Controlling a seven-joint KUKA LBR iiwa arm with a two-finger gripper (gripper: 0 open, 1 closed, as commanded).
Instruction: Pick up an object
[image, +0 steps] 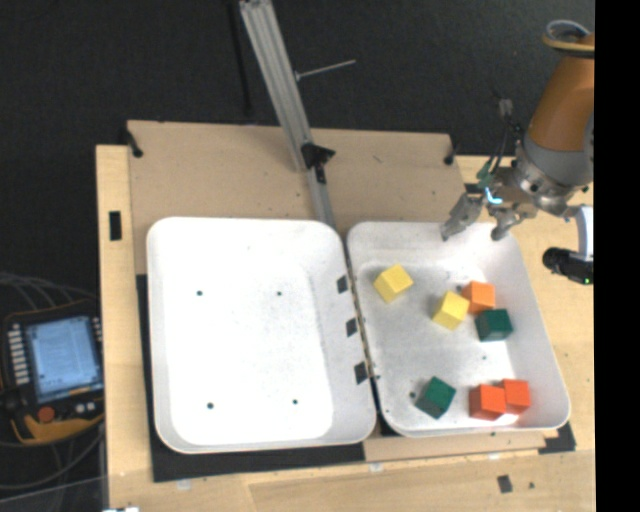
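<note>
Clearly a robotics lab: plain wooden bench (300, 170) on black floor, industrial arm (562, 110), teach pendant (55, 360) with cables, metal camera pole (285, 90).

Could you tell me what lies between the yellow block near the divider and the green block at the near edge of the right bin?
Bare bin floor: in the camera view, nothing sits between yellow block and green block.

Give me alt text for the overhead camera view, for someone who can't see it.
A grey and orange robot arm's gripper, fingers spread and holding nothing, hovers over the far edge of the right white bin. That bin holds seven small blocks: two yellow, two green and three orange. The left white bin sits beside it.
</note>
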